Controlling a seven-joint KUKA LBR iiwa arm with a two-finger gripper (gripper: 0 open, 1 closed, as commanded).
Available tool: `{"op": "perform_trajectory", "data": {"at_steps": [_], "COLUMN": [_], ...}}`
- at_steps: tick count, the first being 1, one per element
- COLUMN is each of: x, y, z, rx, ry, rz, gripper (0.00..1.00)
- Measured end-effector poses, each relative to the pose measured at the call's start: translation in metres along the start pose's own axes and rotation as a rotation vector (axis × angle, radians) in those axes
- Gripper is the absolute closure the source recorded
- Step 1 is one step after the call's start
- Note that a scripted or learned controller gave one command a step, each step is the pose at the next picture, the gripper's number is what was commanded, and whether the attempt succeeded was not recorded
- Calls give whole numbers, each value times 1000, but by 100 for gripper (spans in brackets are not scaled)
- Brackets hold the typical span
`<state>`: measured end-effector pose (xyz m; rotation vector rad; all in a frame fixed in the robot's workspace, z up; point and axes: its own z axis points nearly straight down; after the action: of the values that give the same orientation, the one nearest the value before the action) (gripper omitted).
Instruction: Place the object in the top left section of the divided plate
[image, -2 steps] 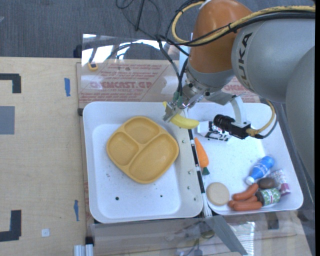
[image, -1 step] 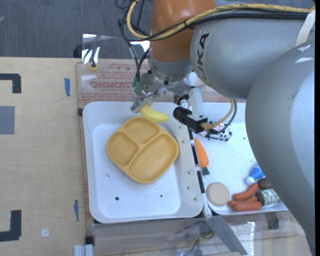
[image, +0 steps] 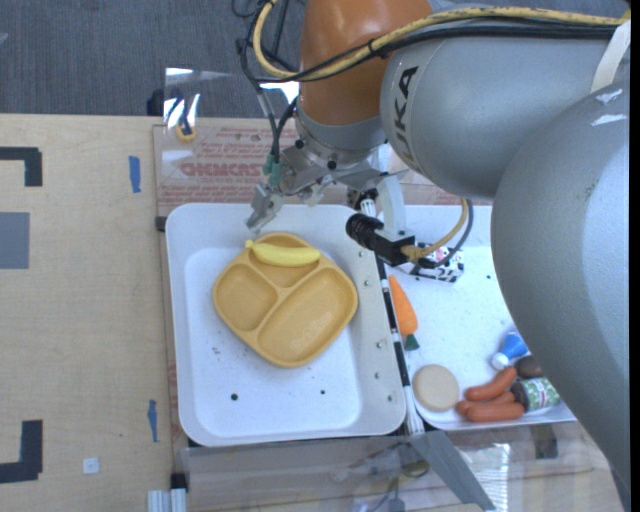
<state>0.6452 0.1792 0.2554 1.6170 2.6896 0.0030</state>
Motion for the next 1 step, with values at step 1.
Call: {"op": "perform_trajectory", "data": {"at_steps": [1], "x": [19], "y": [-60], "z": [123], "rx": [3], "ry": [3], "rz": [-102], "gripper": [0]}}
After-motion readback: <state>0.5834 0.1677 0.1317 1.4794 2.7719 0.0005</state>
